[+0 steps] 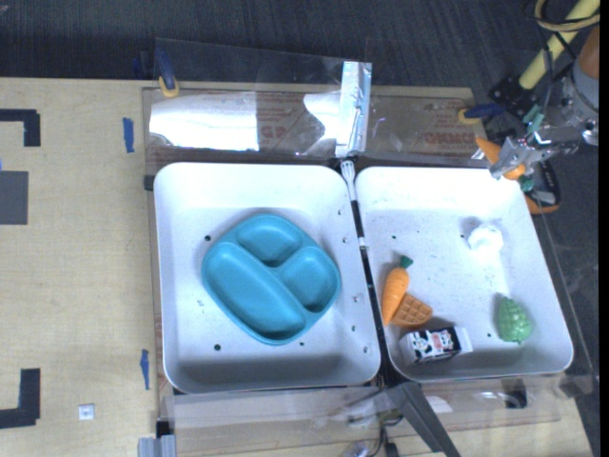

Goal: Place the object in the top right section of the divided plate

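A blue divided plate (271, 279) lies tilted in the left white bin (181, 208), with nothing in its three sections. The right bin (428, 198) holds an orange toy carrot (395, 288) with a green top, touching a tan waffle-like piece (413, 310). A small black-and-white carton (435, 343) lies near that bin's front wall. A green bumpy toy (514, 320) sits at the right, and a small white object (485, 238) lies farther back. My gripper (529, 160) hangs over the far right corner of the right bin, well away from all the objects.
A clear plastic sheet and a shiny upright strip (355, 103) stand behind the bins. Yellow cables (561, 12) and the arm's wrist crowd the top right. The tan bench (76, 274) spreads to the left, with black marks on it.
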You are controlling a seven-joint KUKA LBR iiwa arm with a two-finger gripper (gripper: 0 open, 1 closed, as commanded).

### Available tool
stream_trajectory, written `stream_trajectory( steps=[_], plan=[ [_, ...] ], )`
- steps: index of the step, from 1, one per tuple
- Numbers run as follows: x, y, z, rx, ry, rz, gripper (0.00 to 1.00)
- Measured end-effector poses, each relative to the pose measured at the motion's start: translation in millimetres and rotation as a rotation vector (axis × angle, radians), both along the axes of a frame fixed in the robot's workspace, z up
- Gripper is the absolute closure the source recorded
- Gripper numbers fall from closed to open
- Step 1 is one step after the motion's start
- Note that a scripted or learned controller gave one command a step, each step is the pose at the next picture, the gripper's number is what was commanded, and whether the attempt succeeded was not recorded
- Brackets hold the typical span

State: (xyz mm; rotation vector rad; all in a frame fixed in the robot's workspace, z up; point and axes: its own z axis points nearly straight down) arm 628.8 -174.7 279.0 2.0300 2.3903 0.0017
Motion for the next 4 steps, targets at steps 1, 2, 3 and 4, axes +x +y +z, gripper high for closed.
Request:
stream_trajectory(
  steps=[1, 2, 3, 4],
  plan=[
    [11, 153, 9, 0.005, 0.002, 0.143, 1.0],
    [36, -50, -42, -0.003, 0.005, 0.253, 1.0],
    [40, -45, -27, -0.006, -0.008, 0.263, 1.0],
    [29, 73, -28, 0.003, 0.002, 0.442, 1.0]
  ],
)
